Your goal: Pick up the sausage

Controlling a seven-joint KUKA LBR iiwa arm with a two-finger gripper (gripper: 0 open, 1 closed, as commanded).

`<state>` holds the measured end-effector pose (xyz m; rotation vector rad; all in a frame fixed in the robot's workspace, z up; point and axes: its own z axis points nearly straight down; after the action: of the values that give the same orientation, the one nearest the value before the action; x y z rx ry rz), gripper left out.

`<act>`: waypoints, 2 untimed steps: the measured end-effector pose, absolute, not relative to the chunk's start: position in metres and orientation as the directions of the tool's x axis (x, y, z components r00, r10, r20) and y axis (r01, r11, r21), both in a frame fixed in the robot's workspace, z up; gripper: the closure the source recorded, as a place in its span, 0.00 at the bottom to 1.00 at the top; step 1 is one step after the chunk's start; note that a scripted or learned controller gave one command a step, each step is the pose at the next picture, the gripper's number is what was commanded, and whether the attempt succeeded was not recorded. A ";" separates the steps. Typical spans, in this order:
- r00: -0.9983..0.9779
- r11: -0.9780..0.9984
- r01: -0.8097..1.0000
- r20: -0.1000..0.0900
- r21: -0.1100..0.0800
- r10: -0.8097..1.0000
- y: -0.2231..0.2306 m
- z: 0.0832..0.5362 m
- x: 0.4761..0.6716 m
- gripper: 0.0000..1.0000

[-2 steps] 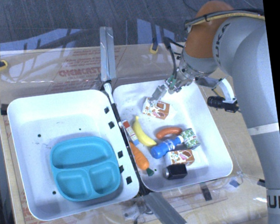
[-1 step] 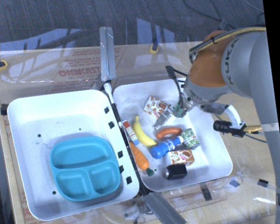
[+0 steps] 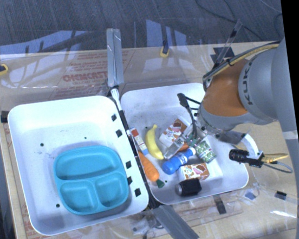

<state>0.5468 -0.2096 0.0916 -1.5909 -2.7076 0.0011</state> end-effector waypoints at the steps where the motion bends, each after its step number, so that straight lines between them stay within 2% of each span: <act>1: -0.489 0.489 0.872 -0.001 0.000 0.872 -0.210 0.102 0.548 1.00; 2: -0.380 0.380 0.925 -0.016 0.023 0.925 -0.208 0.119 0.516 1.00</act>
<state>0.5162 -0.2076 0.1191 -1.7640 -2.6311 -0.0169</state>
